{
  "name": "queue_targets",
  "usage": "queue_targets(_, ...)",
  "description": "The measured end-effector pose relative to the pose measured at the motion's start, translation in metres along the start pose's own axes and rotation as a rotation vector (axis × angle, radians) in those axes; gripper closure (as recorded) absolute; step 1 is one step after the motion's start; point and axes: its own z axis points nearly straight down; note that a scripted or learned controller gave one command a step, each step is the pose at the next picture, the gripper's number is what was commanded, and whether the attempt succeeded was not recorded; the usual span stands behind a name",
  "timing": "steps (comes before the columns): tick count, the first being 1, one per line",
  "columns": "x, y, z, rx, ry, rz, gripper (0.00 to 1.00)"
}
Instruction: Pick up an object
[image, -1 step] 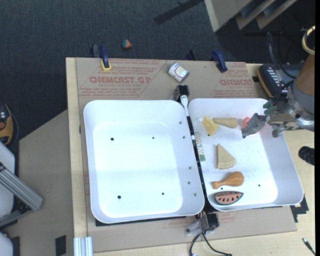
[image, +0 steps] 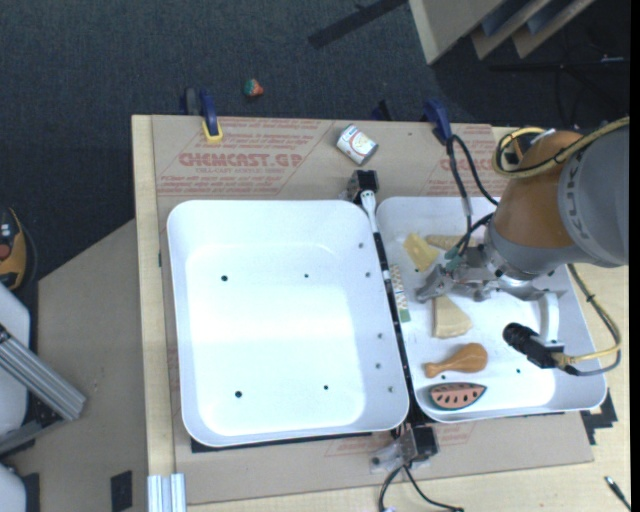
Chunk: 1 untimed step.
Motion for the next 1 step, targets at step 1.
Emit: queue_targets(1,-0.002,0.001,-0.0184,-0.007,-0.003,0.003,1.0)
